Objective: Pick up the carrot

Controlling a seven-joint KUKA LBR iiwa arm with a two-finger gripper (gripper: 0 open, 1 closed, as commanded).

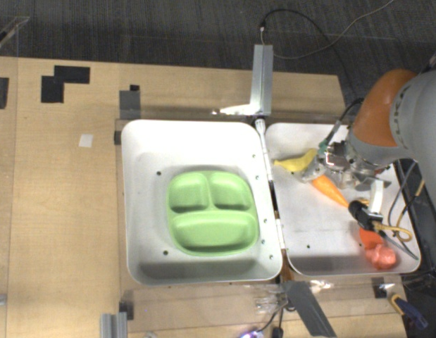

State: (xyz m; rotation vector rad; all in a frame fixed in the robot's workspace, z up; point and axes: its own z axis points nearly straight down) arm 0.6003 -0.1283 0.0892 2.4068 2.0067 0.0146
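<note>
The orange carrot (pixel 332 191) lies in the right bin (pixel 309 238), slanting from upper left to lower right near the bin's middle. My gripper (pixel 329 166) hangs just above the carrot's upper left end, close to it or touching it. The arm's grey body and orange band come in from the right and cover the bin's upper right part.
A yellow banana (pixel 296 163) lies just left of the gripper in the right bin. A red and pink toy (pixel 378 253) rests in that bin's lower right corner. The left bin (pixel 140 160) holds a green divided plate (pixel 212 211).
</note>
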